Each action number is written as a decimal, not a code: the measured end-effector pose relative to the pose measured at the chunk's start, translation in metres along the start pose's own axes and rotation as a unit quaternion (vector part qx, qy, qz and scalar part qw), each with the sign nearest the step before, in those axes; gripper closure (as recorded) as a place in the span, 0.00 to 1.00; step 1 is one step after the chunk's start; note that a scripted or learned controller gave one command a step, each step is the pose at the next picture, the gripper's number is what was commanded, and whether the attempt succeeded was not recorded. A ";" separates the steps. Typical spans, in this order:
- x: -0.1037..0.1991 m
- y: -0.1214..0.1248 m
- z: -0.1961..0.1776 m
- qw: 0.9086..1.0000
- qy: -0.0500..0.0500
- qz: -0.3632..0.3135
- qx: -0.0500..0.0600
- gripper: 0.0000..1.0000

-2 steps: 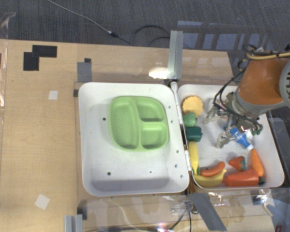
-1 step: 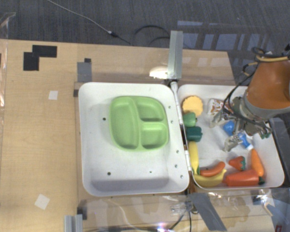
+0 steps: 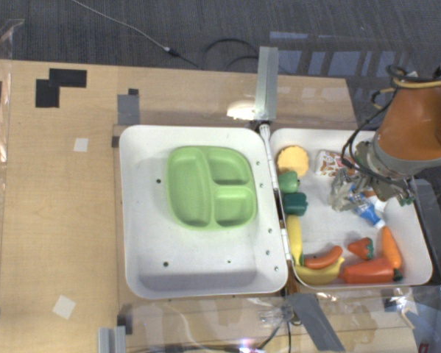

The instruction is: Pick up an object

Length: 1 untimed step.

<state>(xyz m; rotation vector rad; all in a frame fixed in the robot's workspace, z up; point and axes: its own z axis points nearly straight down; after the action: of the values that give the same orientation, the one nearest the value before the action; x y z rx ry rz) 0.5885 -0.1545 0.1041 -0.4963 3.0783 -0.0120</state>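
On the tabletop (image 3: 51, 234), the right bin (image 3: 419, 267) carries its load mostly along the near rim. There a banana (image 3: 308, 271) curves from the left wall round to the front, with a red-orange chili (image 3: 323, 257) lying across it. Beside these, a stout orange carrot (image 3: 367, 272) lies with its long axis left to right, and a slimmer carrot (image 3: 391, 247) stands more near-to-far at the right wall. A small red pepper (image 3: 361, 248) sits between them. Farther back along the left wall are a dark green piece (image 3: 294, 204) and a lighter green one (image 3: 287, 182), then a yellow-orange round item (image 3: 293, 158) at the far corner.

The left bin (image 3: 154, 271) holds a green divided plate (image 3: 210, 186), three compartments up.

The arm (image 3: 415, 127) reaches in from the right, orange band uppermost, its tool (image 3: 349, 193) lowered over the right bin's middle beside a blue-and-white item (image 3: 369, 213). Whether the tool is open or closed cannot be told; cables and glare hide it.
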 end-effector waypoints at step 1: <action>0.000 0.000 0.001 1.000 0.000 0.000 0.000 0.00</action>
<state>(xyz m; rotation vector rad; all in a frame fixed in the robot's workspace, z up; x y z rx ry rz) 0.5882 -0.1542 0.1035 -0.4970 3.0793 -0.0111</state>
